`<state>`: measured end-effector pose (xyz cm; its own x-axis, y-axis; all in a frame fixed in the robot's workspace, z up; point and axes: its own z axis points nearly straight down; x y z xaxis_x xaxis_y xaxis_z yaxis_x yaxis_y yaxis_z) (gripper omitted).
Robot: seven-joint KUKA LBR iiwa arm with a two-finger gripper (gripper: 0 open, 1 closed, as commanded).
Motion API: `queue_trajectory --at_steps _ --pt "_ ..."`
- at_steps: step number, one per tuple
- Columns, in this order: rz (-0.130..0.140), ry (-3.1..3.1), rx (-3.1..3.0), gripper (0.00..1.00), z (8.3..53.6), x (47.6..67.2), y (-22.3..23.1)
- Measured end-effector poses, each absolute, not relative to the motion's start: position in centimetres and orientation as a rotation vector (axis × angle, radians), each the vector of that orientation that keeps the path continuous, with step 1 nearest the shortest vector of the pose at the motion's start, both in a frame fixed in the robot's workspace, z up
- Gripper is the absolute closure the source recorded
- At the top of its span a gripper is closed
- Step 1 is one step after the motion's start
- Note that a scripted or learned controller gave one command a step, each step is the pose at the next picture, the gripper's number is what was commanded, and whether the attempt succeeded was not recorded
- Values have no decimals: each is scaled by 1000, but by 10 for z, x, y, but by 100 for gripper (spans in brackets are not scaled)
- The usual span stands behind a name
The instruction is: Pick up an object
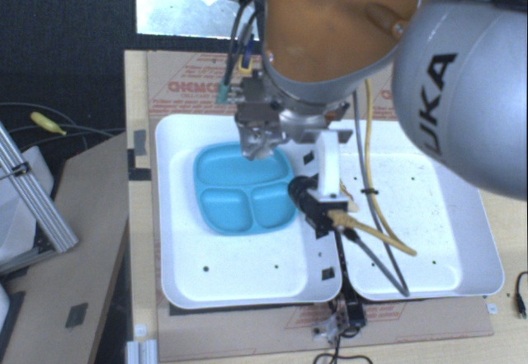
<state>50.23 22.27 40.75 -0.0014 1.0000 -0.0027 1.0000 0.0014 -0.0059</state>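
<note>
A blue plastic plate [239, 189] with three compartments lies in the left white bin [231, 276], toward its upper right. My gripper [260, 146] hangs over the plate's far edge, right at the rim of the large back compartment. The arm's big grey and orange body covers the view above it. I cannot make out how the fingers stand against the plate.
The right white bin [429, 263] sits beside the left one, partly covered by the arm. Both bins rest on a cardboard sheet [190, 78]. A wooden bench edge [74, 189] and metal frame [29, 197] stand at the left.
</note>
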Motion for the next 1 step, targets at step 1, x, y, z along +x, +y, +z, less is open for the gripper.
queue_trajectory --at_steps 1 --pt "-27 -2232 -2219 100 543 519 235"
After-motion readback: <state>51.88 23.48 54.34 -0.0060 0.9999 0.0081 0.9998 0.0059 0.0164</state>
